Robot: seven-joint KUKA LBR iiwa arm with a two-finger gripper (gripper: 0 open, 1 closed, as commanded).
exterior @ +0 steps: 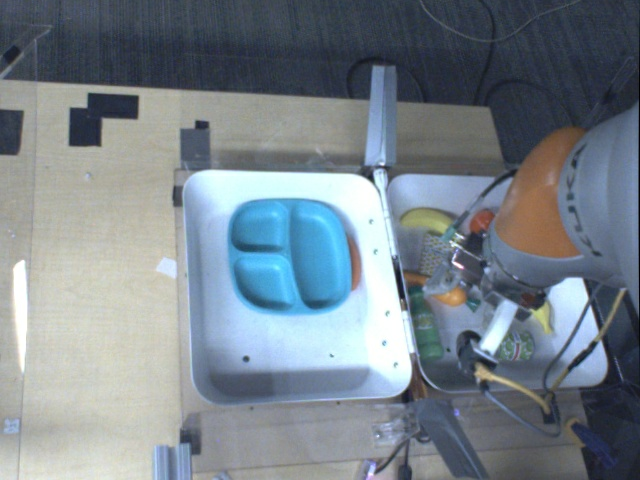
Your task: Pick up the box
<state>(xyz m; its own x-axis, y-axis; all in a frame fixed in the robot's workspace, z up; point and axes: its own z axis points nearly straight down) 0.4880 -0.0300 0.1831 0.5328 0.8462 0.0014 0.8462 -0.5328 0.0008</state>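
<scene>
The right bin [588,370] holds a jumble of small items. Among them a small grey speckled box-like piece [432,253] lies near the bin's left wall, below a yellow banana [424,219]. My gripper [458,261] hangs low over this bin, just right of the grey piece and above an orange item [447,294]. The grey arm with its orange band [535,213] covers the middle of the bin and hides what lies beneath it. I cannot see anything clearly held.
A green bottle [426,330] lies along the right bin's left wall. A round green-and-white item [516,346] and a yellow piece [543,317] sit under the wrist. The left bin [280,383] holds a blue divided plate [290,253].
</scene>
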